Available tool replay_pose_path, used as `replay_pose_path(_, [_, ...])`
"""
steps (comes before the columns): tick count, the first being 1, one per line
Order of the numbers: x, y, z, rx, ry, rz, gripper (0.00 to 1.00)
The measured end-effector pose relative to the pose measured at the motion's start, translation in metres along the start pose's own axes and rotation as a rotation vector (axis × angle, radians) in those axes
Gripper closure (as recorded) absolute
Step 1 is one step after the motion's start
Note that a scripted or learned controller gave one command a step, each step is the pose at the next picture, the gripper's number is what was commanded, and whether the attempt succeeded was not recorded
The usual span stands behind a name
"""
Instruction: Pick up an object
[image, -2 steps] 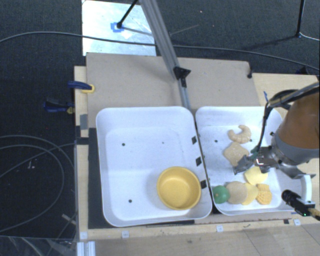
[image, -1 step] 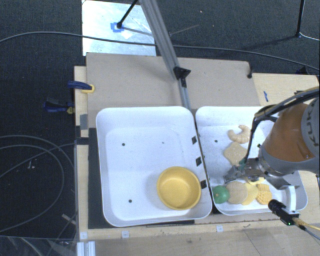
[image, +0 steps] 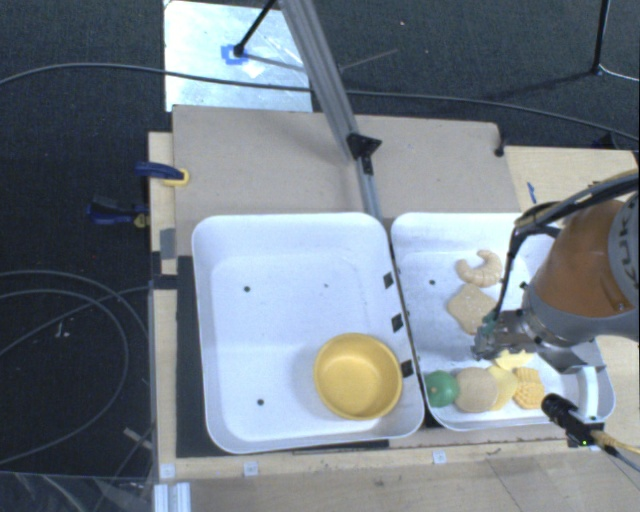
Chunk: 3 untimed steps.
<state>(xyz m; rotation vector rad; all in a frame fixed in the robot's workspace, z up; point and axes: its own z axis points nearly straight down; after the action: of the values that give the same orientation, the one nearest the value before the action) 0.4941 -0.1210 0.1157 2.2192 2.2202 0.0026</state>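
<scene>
The bench (image: 300, 160) is a brown board carrying two shallow white bins side by side. The left bin (image: 270, 270) holds a yellow bowl (image: 358, 375) near its lower right corner. The right bin (image: 435, 250) holds a cluster of small items. The arm (image: 590, 280), grey with an orange band, comes in from the right and hangs over the lower part of the right bin.

In that bin, a pale curled piece (image: 482, 268) lies uppermost, with a tan flat piece (image: 466, 305) just below it. Along the bottom wall sit a green ball (image: 441, 386), a beige lump (image: 478, 390) touching it, and a yellow waffle-like piece (image: 525, 388) beside that.

The claw (image: 492, 340) is low among these items, just above the beige lump and close to the tan piece. Whether it is apart or together I cannot tell; the wrist hides it, and nothing can be seen between its tips.

The step in hand looks like the descent onto a pick. To do it well, the claw should settle on one item rather than a seam between two. The bottom row is crowded and sits against the wall, so a straddle there risks nudging neighbours. The tan piece has more free space around it, though it lies flat and would need the tips to reach the bin floor. Close fully before lifting, then rise straight up.
</scene>
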Motion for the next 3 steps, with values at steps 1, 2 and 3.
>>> replay_pose_path(1, [-0.002, 0.011, -0.059, -0.005, -0.001, -0.005, 1.0])
replay_pose_path(2, [-0.007, 0.004, -0.111, -0.005, -0.002, -0.004, 1.0])
replay_pose_path(3, [-0.007, 0.006, -0.121, -0.001, 0.0, -0.004, 1.0])
